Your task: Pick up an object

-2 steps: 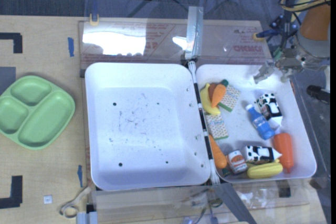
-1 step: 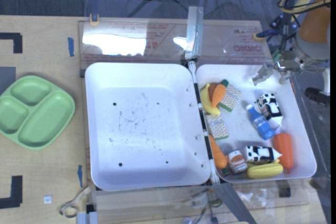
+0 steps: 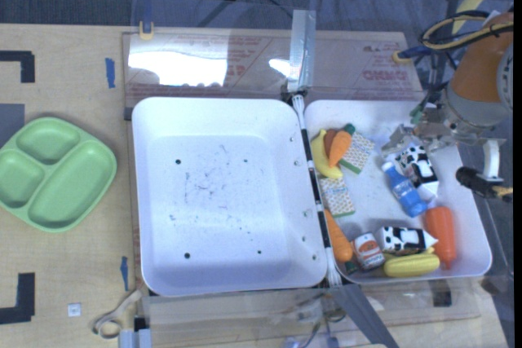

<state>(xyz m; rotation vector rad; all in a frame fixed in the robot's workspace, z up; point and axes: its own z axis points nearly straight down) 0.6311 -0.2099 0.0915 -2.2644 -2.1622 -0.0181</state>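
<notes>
Left bin (image 3: pixel 163 126) open; right bin (image 3: pixel 477 253) toy-crowded.

toys (image 3: pixel 383 200) crowd the right bin (image 3: pixel 477 265) (left bin (image 3: pixel 220 183) beside it); divided plate (image 3: pixel 53 173) far left.

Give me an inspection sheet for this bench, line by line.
Surface: wooden bench bearing left bin and right bin.
Job's things: toys in the right bin, among them a carrot, banana, blue bottle, cow-patterned block.
Clutter: green divided plate on the bench's left.
Hand: hand over the right bin's far side; fingers unclear.
Cables: yellow and blue cables by the arm.
Surroundings: dark floor, stand legs.
</notes>
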